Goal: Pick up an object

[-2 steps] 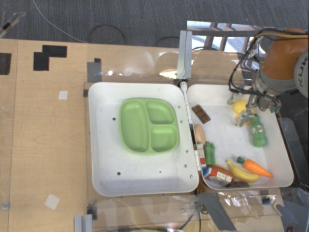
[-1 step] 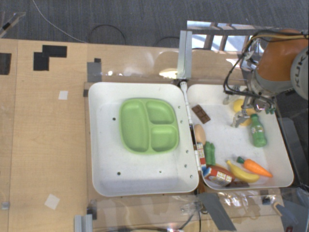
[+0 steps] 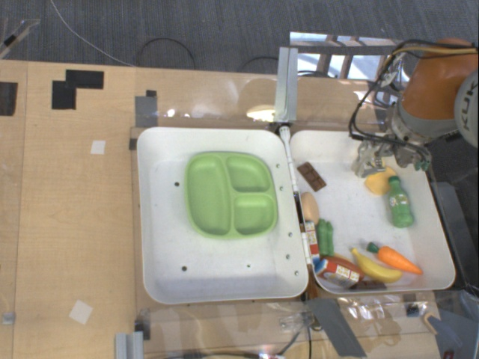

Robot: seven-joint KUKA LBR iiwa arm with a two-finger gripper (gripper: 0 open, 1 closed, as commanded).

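Gripper (image 3: 389, 161) is seen low in the far part of the right bin (image 3: 340, 163), hung from the orange-banded arm (image 3: 438, 88) reaching in from the right. Whether the jaws are apart or together can't be told; nothing is seen clamped between them, so no hold is claimed.

Likeliest target, as judged: the yellow object (image 3: 379, 183), poss. a lemon, lying just near-side of the gripper, almost under it, approx. touching its lower edge. It's roundish, so no long axis matters much. Just right of it lies the green bottle (image 3: 400, 203), long axis running far-to-near, cap toward the far side. The 2 are close together, so a descent slightly off could be taken by the bottle instead.

Other items in the right bin: a brown chocolate bar (image 3: 311, 176) to the left, a tan piece (image 3: 309, 210) and a small green piece (image 3: 325, 238) by the divider, then a banana (image 3: 374, 266) and a carrot (image 3: 397, 259) at the near edge, well apart from the gripper. The left bin (image 3: 161, 260) holds 1 green divided plate (image 3: 229, 194).

Task is judged not yet done: a short move toward the near side and down is what's called for.
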